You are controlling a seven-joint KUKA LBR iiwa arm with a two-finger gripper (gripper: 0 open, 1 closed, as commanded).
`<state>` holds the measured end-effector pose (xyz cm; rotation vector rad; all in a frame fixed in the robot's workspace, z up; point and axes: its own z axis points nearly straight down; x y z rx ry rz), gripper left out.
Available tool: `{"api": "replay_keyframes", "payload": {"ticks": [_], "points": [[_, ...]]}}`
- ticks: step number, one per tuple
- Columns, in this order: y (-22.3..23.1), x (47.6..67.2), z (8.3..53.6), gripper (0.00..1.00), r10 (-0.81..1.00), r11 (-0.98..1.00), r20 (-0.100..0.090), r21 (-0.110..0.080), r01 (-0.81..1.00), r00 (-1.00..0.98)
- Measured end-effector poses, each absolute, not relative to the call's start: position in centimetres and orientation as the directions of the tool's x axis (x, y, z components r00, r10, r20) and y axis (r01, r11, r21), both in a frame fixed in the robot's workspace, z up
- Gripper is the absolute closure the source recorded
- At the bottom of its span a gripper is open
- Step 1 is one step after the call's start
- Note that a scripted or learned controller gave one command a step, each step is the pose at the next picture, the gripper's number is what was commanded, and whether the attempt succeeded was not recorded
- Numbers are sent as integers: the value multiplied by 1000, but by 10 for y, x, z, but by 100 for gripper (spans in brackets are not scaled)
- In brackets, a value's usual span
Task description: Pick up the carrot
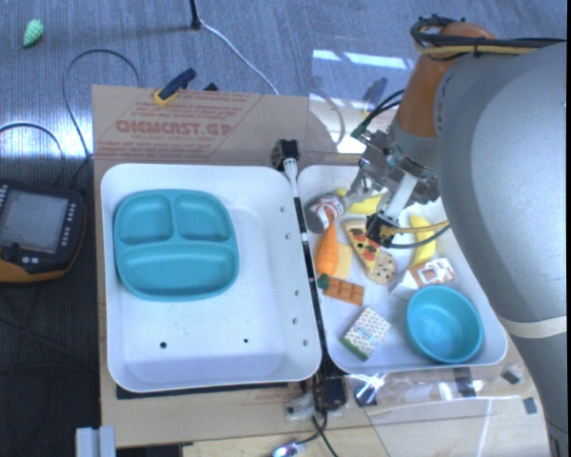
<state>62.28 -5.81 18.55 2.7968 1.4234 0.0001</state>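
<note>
The pincer [381, 225] hangs over the right bin [490, 346], its fingers slightly apart with nothing between them. Just to its left the carrot [328, 248] lies free in the same bin, beside a pizza slice [373, 252] below the pincer

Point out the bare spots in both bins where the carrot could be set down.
Left bin: bare floor below and right of the blue divided tray. Right bin: crowded; carrot, pizza slice, blue bowl and small box leave only slivers, and the gripper hangs there.
</note>
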Motion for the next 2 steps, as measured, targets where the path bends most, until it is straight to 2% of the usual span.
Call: {"api": "replay_keyframes", "payload": {"ticks": [1,2], "points": [[-60,621,183,0,807,-591,-6,0,807,591],[-88,570,105,0,845,-535,-1,1,845,535]]}}
